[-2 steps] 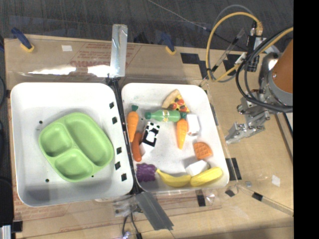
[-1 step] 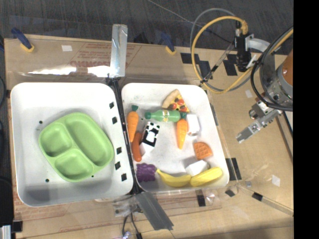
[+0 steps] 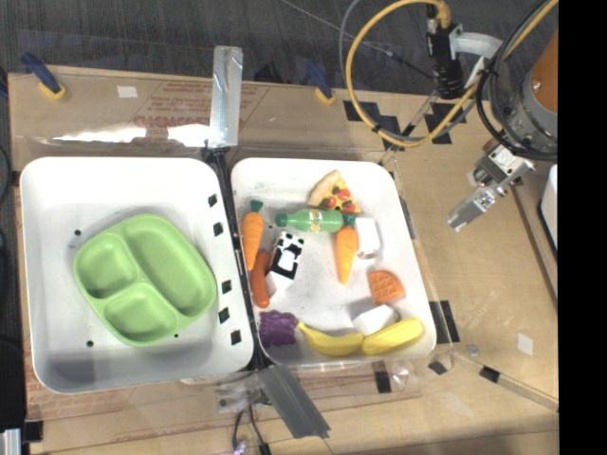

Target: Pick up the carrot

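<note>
Two carrots lie in the right bin [image 3: 410, 254]. One carrot [image 3: 251, 238] runs along the bin's left wall, thick end toward the back. The other carrot [image 3: 346, 252] lies near the middle, its tip pointing toward the front. My gripper [image 3: 477, 200] hangs over the bare bench to the right of the right bin, well apart from both carrots, and nothing shows in it.
Around the carrots lie a green bottle [image 3: 313, 220], a pizza slice [image 3: 332, 192], a black-and-white cube [image 3: 287, 254], a white block [image 3: 368, 237], an orange waffle [image 3: 386, 285], two bananas [image 3: 332, 339], purple grapes [image 3: 278, 327] and a red-orange piece [image 3: 261, 284]. The left bin [image 3: 43, 245] holds a green divided plate [image 3: 142, 278].
</note>
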Available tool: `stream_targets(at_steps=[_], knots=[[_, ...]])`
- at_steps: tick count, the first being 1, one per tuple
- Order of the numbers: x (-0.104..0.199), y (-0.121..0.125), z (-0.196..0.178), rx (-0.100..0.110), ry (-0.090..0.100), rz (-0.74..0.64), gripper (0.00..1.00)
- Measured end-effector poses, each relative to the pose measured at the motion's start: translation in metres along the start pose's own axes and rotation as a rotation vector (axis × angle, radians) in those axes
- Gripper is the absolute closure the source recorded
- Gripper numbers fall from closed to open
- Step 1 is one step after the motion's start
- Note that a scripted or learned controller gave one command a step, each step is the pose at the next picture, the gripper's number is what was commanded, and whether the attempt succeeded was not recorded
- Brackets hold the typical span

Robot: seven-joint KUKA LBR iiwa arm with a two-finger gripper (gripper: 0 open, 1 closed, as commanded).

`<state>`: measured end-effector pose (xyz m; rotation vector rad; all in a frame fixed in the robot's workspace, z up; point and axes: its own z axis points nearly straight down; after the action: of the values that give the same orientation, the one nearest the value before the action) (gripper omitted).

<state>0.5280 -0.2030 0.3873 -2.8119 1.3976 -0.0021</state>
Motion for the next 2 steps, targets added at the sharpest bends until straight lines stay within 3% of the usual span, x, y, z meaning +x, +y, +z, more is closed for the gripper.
stream_targets(at_steps=[1, 2], knots=[[-0.017, 0.020, 0.064, -0.002, -0.005, -0.184, 1.00], [-0.017, 0.028, 0.051, 0.003, 0.002, -0.395, 1.00]])
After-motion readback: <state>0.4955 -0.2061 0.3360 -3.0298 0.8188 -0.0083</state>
